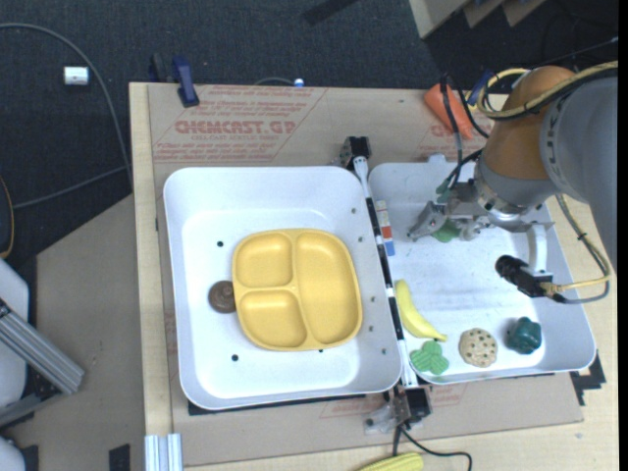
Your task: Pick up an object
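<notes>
A small green object (447,232) lies near the far edge of the right bin (569,346), and it sits right at the tips of the gripper (444,224). The arm (549,135) comes down over that bin's far right corner, its orange band above the wrist. Whether the gripper is spread, closed or actually grasping the green piece, I cannot tell; the wrist hides most of it.

Along the near edge of the same bin lie a toy banana (414,314), a green leafy piece (430,359), a speckled cookie (478,346) and a teal lump (524,335), all well apart from the gripper. The left bin (186,224) holds a yellow divided plate (294,288) with a small brown disc (222,296) touching its left rim.

To do the grasp well, the gripper should probably centre over the green object, descend until it straddles it, and close squarely before lifting straight up. A small piece near the bin wall could slip sideways if pinched off-centre.
</notes>
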You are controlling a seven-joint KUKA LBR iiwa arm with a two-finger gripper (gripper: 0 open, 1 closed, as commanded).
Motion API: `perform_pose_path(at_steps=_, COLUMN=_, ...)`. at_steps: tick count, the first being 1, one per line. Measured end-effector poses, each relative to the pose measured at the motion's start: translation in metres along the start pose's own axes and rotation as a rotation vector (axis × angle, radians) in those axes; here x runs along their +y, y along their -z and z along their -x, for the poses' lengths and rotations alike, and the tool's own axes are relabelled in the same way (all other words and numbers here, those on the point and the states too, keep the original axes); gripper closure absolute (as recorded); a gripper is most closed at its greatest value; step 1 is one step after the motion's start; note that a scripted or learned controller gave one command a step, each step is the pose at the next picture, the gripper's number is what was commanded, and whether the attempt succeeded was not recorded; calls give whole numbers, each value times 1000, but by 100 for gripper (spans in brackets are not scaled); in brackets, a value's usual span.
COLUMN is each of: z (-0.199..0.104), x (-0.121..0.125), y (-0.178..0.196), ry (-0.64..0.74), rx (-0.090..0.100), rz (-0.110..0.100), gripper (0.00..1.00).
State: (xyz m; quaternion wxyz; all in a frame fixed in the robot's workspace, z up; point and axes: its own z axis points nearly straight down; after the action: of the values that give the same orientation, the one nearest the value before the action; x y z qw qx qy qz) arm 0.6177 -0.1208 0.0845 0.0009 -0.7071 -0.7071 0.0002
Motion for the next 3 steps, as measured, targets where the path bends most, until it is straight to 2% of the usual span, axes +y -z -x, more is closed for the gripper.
perform_pose_path(at_steps=1, z=50, x=31, y=1, ry=-1, rx=-3, rz=4, gripper=0)
perform_pose_path(at_steps=2, z=6, x=27, y=1, ry=1, rx=1, rz=1, gripper=0)
perform_pose_path(at_steps=3, z=6, x=28, y=11, ry=2, rx=0, rz=3, gripper=100)
